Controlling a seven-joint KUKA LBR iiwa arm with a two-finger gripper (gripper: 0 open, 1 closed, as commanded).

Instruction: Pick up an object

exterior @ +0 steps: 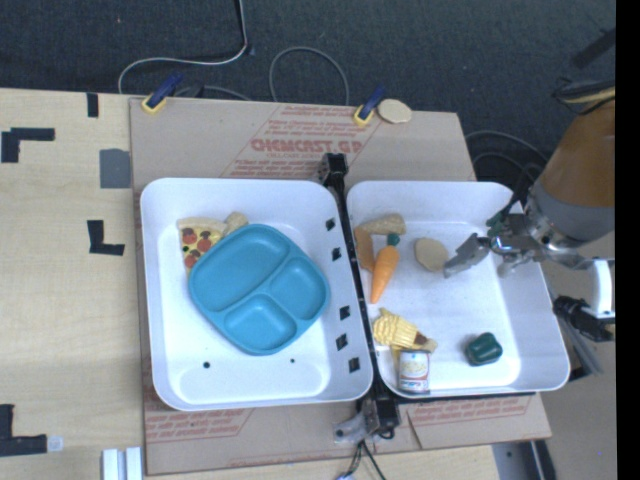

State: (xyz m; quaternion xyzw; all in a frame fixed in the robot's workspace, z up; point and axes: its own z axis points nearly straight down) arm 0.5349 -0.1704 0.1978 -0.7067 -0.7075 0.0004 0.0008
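Camera view shows the gripper (468, 258) low over the right bin (520, 368), near its right wall, fingers spread apart and clamped on nothing. The closest object, a tan cookie-like piece (430, 254), lies just beside the fingertips toward the bin's left wall, so a short reach that way looks enough. That bin also carries a carrot (383, 273), a bread piece (381, 227), a yellow corn piece (395, 328), a small can (413, 370) and a green block (483, 349). The left bin (170, 368) holds a blue divided plate (260, 288) and a pizza slice (198, 238).
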